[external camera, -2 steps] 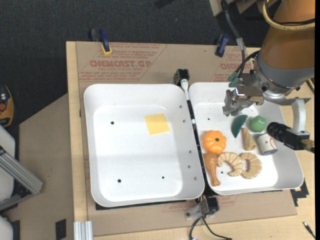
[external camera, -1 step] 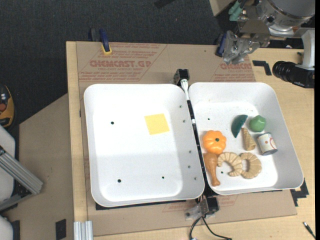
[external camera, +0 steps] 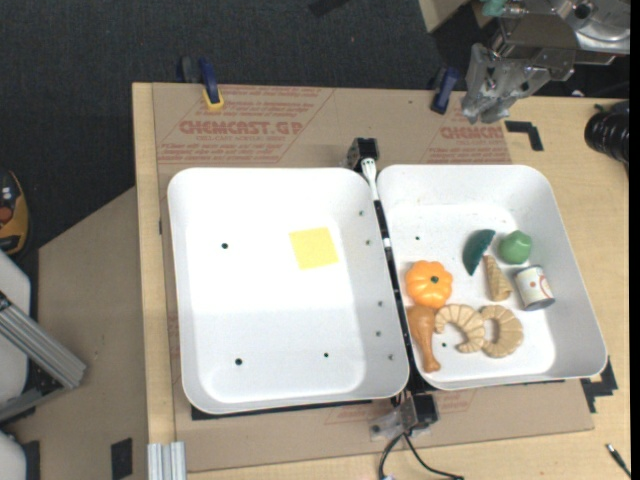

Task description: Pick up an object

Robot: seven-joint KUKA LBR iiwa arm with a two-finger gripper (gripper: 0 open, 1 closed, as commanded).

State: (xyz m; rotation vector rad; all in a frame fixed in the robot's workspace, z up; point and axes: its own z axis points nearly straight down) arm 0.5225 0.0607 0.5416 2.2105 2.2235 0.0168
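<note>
- On the brown board [external camera: 300,118] under the bins you can read red print, "CHEMCAST GP", just above the left bin.
- The same red print repeats above the right bin, where you make out only part of it.
- The small can [external camera: 534,288] carries a red mark you cannot read.

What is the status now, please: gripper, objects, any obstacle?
Gripper high above the right bin's far rim, holding nothing. Toy foods clustered in right bin, pumpkin nearest the divider. Yellow square alone in left bin. Nothing blocking descent.
</note>
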